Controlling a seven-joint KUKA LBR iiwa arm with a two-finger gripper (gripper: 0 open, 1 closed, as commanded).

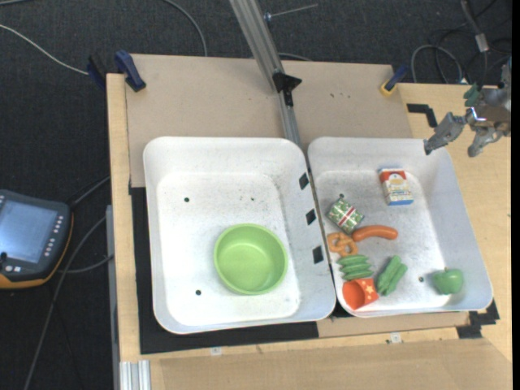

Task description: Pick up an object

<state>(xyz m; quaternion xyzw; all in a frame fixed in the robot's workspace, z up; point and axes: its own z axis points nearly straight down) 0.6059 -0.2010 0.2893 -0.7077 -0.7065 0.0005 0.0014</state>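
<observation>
Tan tabletop on dark carpet, two shallow white plastic bins; pincer parked off the right bin's far right corner, fingers splayed open, nothing between them.
Right bin holds the candidates: small red-and-white carton near the far edge, likely light, stiff, flat-sided, easiest to pinch across its narrow faces; green-striped wrapped block toward the left wall; orange toy carrot just beside it, smooth, may roll; green pea-pod toys and orange-red wedge crowded at the near edge; round green toy in the near right corner, probably slippery. Left bin carries a lime plastic bowl, rim grab only.
</observation>
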